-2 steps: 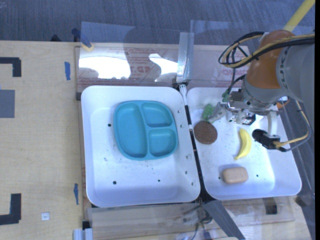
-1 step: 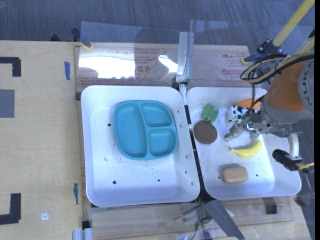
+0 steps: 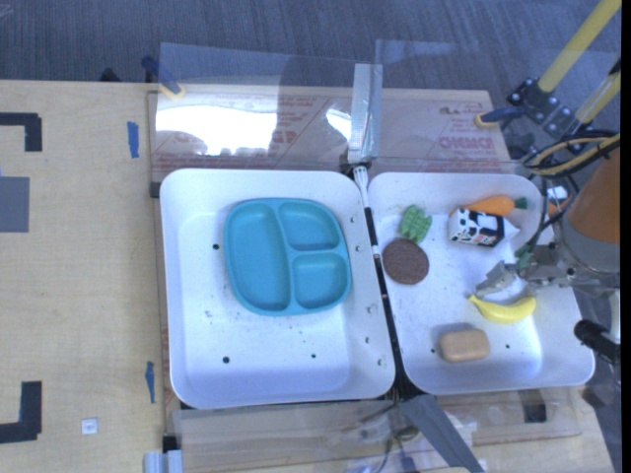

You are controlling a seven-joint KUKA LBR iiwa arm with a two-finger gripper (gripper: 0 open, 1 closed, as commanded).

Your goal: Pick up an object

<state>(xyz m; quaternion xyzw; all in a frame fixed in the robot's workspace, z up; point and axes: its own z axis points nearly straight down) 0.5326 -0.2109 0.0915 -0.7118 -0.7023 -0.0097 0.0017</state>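
The right bin (image 3: 562,358) holds several small things: a yellow banana (image 3: 505,309), a tan bread roll (image 3: 463,344), a brown round cookie (image 3: 405,261), a green leafy piece (image 3: 415,224), a black-and-white cow toy (image 3: 476,228) and an orange carrot (image 3: 491,205). My gripper (image 3: 499,282) reaches in from the right and hangs low over the bin, just above the banana's left end. It sits below and to the right of the cow toy. I see nothing held in it.
The left bin (image 3: 187,343) carries a blue divided plate (image 3: 287,254). A clear plastic screen (image 3: 365,116) stands behind both bins. Yellow tubes and cables (image 3: 562,67) crowd the far right, beside the arm's orange band (image 3: 599,205).
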